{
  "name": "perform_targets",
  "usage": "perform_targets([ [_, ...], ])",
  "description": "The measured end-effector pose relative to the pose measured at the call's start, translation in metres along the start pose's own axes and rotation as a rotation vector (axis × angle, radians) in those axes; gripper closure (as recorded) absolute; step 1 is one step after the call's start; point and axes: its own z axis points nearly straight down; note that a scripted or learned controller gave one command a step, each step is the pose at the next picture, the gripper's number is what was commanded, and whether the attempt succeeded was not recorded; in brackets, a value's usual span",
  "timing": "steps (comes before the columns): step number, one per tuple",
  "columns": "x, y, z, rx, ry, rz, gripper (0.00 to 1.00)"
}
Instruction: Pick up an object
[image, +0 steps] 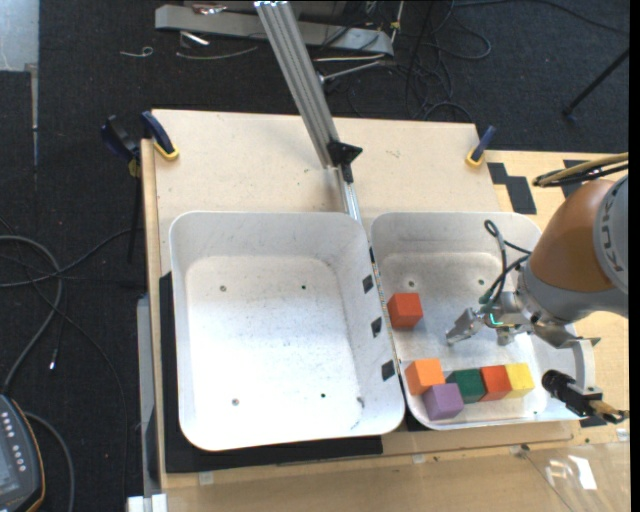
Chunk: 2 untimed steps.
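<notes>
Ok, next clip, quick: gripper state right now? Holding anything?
Gripper: open, holding nothing, over the right bin floor right of the lone orange block.

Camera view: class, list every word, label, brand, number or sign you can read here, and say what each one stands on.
None can be read.
The blocks, such as the orange block, bear no lettering.
The device at the lower left corner has small buttons, too blurred to read.

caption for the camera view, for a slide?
End effector above right bin, near lone orange block; five blocks at front wall.
</notes>
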Motion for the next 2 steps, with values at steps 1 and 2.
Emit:
perform_targets([
  [1,0.0,0.0,0.0,0.0,0.0,0.0,0.0],
  [2,0.0,0.0,0.0,0.0,0.0,0.0,0.0],
])
